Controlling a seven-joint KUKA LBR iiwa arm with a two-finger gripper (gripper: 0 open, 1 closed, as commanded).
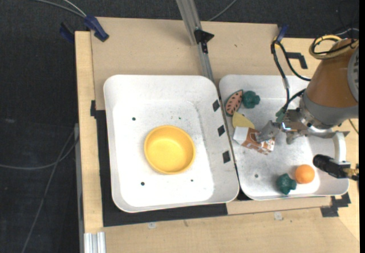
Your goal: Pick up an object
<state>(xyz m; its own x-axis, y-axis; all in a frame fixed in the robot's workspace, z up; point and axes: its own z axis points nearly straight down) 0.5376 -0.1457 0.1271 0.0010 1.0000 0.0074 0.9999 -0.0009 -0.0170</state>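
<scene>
The right bin [268, 88] holds several small objects. A brown and white crumpled item [258, 142] lies near its middle, beside a yellow wedge [242, 121]. A watermelon-slice toy [233, 102] and a dark green piece [251, 98] lie at the bin's far left. An orange ball [305, 174] and another green piece [285, 183] sit near the front edge. My gripper [272, 130] hangs low over the bin's middle, right at the upper right edge of the brown and white item; whether it touches the item is unclear.
The left bin [122, 109] holds a yellow bowl [169, 149]. A metal pole [191, 12] slants down to the gap between the bins. A black part [329, 165] juts over the right bin's right edge. Cables hang beside the arm [333, 84].
</scene>
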